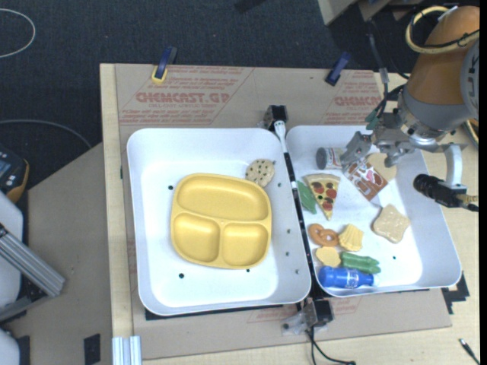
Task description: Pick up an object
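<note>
Gripper (370,147) hovers at right bin's (445,238) far end, fingers spread, nothing between them. Red-white packet (367,179) lies just below, nearest target. Advise: centre over packet, descend straight, close across narrow side.

Pale wooden surface (114,204), topped by a brown cardboard sheet (228,90) printed with red lettering. Clipped at the far edge by a yellow-and-blue clamp (161,65) on the left and a blue clamp (338,68) further right. Resting directly on the sheet, side by side and touching along their inner rims: left white bin (144,226) and right white bin (437,242). Wedged between the bins at the far end, a small black fitting (275,115); at the near end, another black fitting (319,310) with trailing cable.
</note>
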You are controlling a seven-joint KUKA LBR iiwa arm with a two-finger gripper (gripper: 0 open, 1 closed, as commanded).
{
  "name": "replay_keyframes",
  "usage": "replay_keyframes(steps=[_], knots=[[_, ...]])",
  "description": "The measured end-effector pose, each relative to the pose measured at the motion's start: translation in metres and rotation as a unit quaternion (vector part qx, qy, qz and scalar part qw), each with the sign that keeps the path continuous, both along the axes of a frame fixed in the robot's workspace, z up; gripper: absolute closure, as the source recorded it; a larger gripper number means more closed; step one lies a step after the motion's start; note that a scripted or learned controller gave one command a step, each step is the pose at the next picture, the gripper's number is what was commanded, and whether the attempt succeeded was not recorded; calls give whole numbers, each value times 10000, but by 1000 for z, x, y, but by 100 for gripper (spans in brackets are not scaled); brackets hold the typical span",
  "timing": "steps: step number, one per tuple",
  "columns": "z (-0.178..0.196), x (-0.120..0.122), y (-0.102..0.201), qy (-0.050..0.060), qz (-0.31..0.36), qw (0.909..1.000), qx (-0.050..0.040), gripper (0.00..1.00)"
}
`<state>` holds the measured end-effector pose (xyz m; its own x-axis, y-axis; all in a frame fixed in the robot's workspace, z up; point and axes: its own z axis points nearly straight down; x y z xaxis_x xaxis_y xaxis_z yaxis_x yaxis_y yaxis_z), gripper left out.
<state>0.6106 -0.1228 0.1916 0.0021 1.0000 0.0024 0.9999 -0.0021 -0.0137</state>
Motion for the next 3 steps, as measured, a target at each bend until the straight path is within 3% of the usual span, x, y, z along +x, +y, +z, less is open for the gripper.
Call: replay_keyframes(steps=[1, 2, 3], knots=[[7, 3, 0, -67, 12, 10000, -10, 0], [-57, 4, 1, -32, 11, 10000, -3, 0], [-85, 9, -1, -150, 6, 9999, -39, 0]])
